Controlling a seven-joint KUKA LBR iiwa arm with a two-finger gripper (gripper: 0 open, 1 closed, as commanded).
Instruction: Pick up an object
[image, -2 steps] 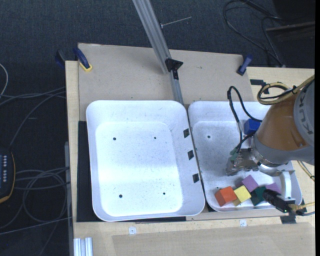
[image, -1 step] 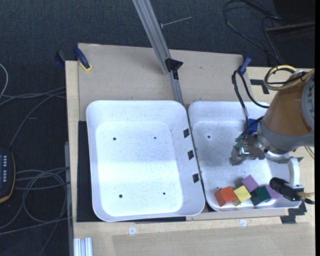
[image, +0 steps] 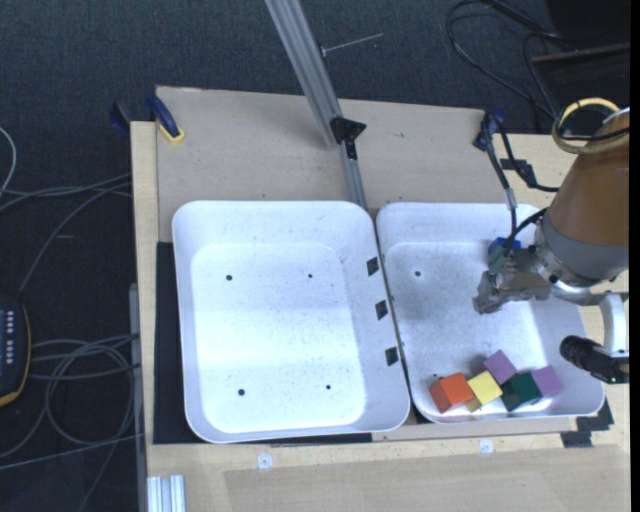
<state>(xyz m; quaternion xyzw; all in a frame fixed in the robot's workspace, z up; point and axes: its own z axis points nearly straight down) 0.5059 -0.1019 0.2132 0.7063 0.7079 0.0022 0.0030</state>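
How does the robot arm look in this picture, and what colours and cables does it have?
The arm is thick and rounded, with a broad orange band and a grey section below it. The gripper is a small grey metal assembly. Blue and black cables run beside its wrist, and a yellowish cable loops over the top of the arm.

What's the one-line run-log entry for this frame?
gripper: over right white bin, no contact | small coloured blocks: clustered at bin's near edge | left white bin: untouched | pick: not done
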